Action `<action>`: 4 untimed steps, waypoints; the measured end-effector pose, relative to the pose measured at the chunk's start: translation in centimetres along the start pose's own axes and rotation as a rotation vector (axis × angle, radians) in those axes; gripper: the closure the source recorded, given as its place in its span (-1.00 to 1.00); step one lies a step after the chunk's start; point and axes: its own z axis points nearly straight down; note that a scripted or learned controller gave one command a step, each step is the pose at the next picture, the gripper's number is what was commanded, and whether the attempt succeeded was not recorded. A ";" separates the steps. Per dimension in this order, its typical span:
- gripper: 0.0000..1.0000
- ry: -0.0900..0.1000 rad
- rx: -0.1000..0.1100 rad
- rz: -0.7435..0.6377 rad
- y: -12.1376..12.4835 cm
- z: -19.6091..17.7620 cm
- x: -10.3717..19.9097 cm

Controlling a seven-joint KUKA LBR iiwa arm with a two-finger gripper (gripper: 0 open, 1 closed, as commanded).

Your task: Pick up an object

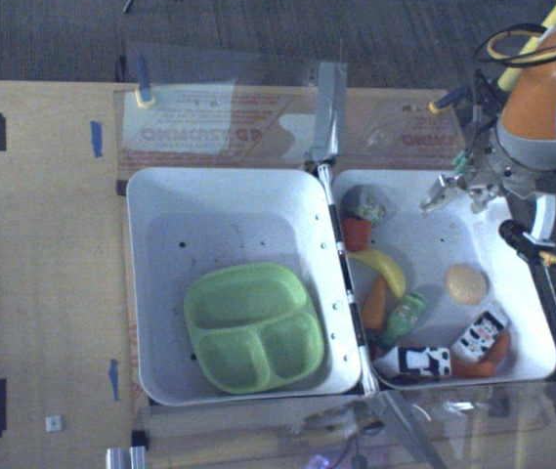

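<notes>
My gripper [457,197] hovers over the far right part of the right bin [424,237], fingers spread open with nothing between them. Toys lie in that bin. A red and grey-green piece [360,219] sits at the far left, with a yellow banana [381,265] and an orange carrot [374,307] below it. A green bottle [406,316] lies beside the carrot. A round tan cookie [466,283] lies alone, below and slightly right of the gripper. A black and white cow [420,362], a black and white block [482,334] and an orange sausage [483,362] crowd the near edge.
The left bin [160,213] holds a green divided plate [254,326] in its near half. A divider rail [338,262] separates the two bins. A clear panel [229,115] with blue tape stands behind them. The arm's orange band [539,106] rises at the right.
</notes>
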 end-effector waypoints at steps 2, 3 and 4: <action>-1.00 0.001 -0.001 0.057 -3.7 4.6 2.9; 1.00 0.000 -0.007 0.060 -3.5 3.4 2.8; 1.00 0.001 -0.003 0.044 -5.4 4.5 1.1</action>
